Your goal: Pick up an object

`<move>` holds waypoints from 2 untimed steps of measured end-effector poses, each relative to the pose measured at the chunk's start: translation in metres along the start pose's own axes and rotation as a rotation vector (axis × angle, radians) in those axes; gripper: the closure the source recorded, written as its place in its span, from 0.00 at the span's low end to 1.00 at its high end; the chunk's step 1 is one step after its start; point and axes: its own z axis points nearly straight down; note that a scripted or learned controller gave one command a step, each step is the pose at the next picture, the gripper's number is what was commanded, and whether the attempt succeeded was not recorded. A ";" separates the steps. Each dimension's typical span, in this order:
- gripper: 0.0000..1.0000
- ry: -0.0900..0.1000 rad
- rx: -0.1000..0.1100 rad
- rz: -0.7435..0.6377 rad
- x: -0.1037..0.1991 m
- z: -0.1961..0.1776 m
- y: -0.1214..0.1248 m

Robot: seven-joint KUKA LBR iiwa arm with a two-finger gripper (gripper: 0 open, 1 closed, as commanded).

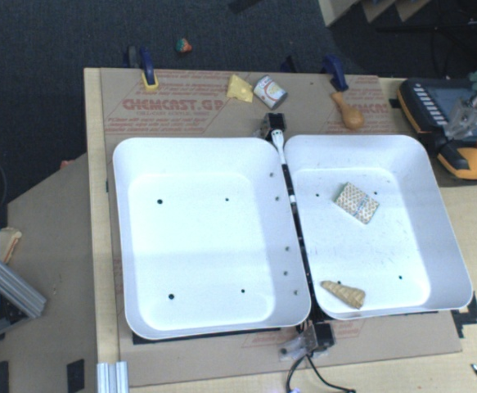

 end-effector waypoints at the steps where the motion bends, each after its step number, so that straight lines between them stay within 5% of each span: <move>1: 1.00 0.004 0.007 -0.004 -0.010 -0.064 -0.029; 2: 1.00 0.016 0.026 -0.016 0.093 0.026 0.006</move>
